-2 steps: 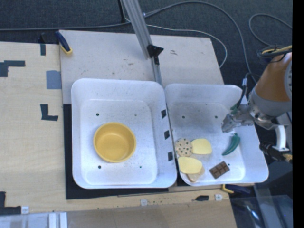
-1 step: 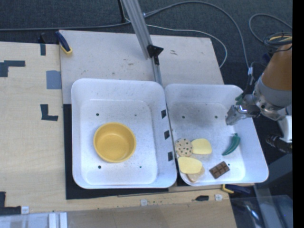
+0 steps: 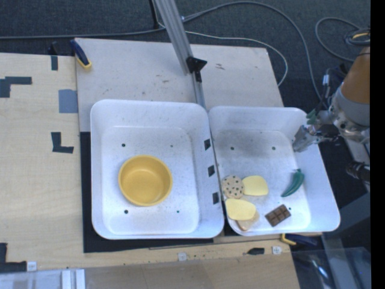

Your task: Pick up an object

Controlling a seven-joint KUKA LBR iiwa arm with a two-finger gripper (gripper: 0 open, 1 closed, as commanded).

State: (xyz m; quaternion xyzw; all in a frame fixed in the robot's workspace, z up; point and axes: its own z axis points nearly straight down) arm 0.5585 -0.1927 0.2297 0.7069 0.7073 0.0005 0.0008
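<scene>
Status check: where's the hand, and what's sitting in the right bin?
Hand over right bin's right rim. Green pepper, cookie, brown block untouched below. Path clear.

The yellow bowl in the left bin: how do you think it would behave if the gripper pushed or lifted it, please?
The yellow bowl sits upright on a broad base, so it probably slides rather than tips. It looks like thin, light plastic. Its smooth, rounded rim may slip between fingers.

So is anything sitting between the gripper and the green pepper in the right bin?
Nothing visible does. The gripper sits over the right bin's far right rim, and the green pepper lies just below it in the view, with bare bin floor between. The cookie and chocolate lie off that path.
</scene>
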